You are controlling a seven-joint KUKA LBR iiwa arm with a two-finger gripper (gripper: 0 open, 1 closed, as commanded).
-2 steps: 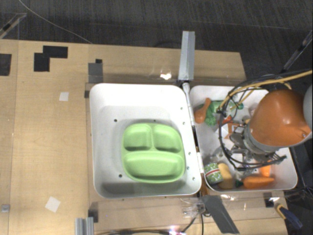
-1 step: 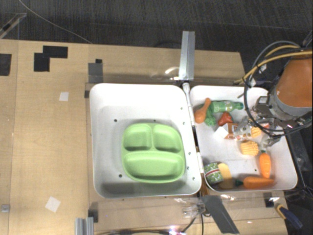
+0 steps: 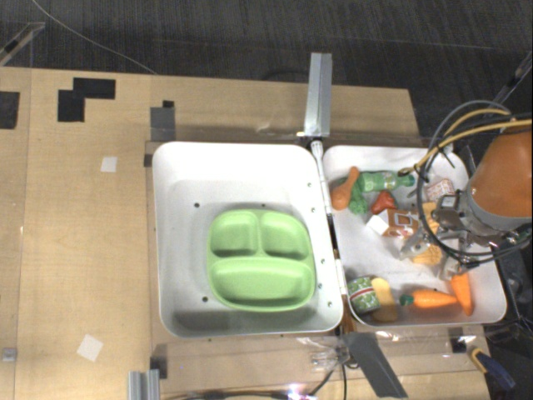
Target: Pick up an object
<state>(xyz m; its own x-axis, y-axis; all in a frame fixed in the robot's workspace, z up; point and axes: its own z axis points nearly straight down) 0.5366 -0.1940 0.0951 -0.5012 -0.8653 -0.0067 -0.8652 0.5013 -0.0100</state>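
Carrot (image 3: pixel 433 299) by front wall | arm (image 3: pixel 504 186) angled over right bin (image 3: pixel 500 311) | gripper (image 3: pixel 433 244) probably down among toys

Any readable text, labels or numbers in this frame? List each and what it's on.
None can be read.
Small packet in the right bin: red-and-white print, too blurred.
Green-labelled can: markings too small.
Green bottle: label blurred.
Green tray: no markings.

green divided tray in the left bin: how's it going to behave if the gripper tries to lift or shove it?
The green divided tray looks like moulded plastic, so probably stiff and light for its size. It lies flat and wide in the left bin, so it is unlikely to tip or roll; a push would likely slide it. Its smooth rounded rim may slip from a two-finger pinch.
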